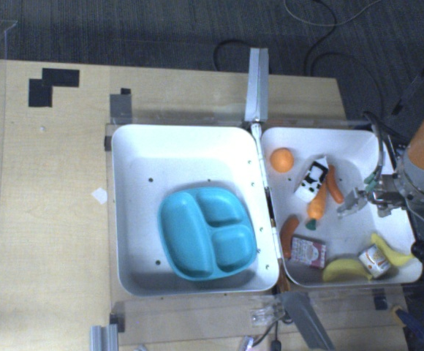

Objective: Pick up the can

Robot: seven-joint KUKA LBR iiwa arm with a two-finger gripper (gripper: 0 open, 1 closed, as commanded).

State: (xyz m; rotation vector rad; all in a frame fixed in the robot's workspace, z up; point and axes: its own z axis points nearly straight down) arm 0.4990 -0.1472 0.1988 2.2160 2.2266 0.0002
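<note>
**Can lying on its side in the right bin's near corner, claw off to the side**

So the can (376, 260) is tipped over near the front right corner of the right bin (351, 139), round end facing roughly up toward the camera, long axis running on a diagonal from front-left to back-right as far as I can tell. It's small, with a light label and some red/dark print I can't read. It's wedged right between two yellow bananas (343, 269), one curving along the front wall, the other arcing just behind and to the right of it.

The gripper (352, 203) hangs over the middle-right of that bin, well apart from the can; its metal fingers look slightly parted with nothing between them.

Also in the right bin: a smooth orange ball (281, 159), a black and white cow-patterned toy (313, 180), two carrots (325, 194), a reddish-brown sausage shape (289, 234) and a dark maroon carton (308, 252) lying flat.

The left bin (146, 152) holds a glossy blue divided plate (207, 232) with three compartments.
</note>
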